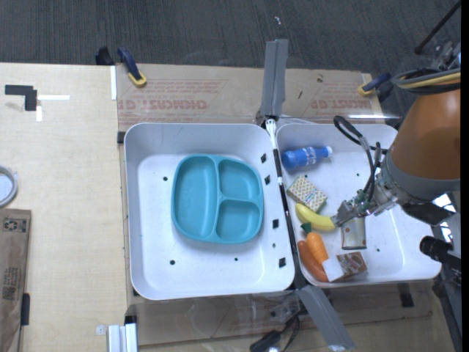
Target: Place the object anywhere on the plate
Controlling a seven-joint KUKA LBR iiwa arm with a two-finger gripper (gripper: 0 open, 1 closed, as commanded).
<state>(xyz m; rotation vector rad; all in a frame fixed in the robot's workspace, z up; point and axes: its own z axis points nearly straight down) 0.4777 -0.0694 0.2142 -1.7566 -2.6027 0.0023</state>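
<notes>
1. Two white bins sit side by side on the surface (58, 160): the left bin (146, 270) and the right bin (399, 259).
2. A teal plate (218, 198) with three compartments lies in the middle of the left bin.
3. The right bin holds a blue bottle (305, 156) near its far wall, a patterned sponge (306, 193), a banana (314, 218), a carrot (315, 249) and a small packet (346, 266) near its front wall.
4. The arm (432, 134) reaches in from the right.
5. The claw (353, 215) hangs low over the right bin, just right of the banana; its finger state cannot be made out.
</notes>
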